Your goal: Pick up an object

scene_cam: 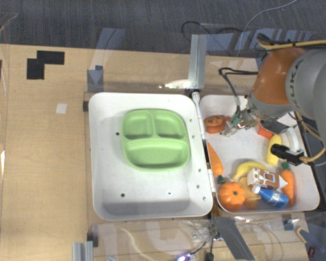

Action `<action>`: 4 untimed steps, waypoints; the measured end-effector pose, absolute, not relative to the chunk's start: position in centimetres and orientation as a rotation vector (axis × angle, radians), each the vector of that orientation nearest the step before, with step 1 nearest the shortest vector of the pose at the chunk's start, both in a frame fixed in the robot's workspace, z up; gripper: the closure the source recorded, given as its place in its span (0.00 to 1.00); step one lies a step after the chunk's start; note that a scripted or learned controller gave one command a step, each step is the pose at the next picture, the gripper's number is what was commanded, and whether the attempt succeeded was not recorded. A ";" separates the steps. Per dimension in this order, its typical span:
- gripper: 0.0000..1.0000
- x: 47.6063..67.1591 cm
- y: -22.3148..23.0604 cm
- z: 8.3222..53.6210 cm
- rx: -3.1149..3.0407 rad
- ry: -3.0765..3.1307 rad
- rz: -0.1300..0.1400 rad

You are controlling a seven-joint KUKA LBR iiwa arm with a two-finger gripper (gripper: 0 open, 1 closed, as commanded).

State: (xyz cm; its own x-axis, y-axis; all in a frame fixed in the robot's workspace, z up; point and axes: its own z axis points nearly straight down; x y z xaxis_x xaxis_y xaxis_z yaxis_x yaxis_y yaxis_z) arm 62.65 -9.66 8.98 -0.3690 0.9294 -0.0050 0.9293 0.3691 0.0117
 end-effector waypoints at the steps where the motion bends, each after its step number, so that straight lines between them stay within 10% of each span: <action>1: 1.00 57.2 -6.7 18.6 1.831 2.546 0.006; 3: 1.00 58.3 -7.4 19.8 1.743 2.601 0.011; 4: 1.00 62.6 -17.0 17.3 1.911 2.486 0.003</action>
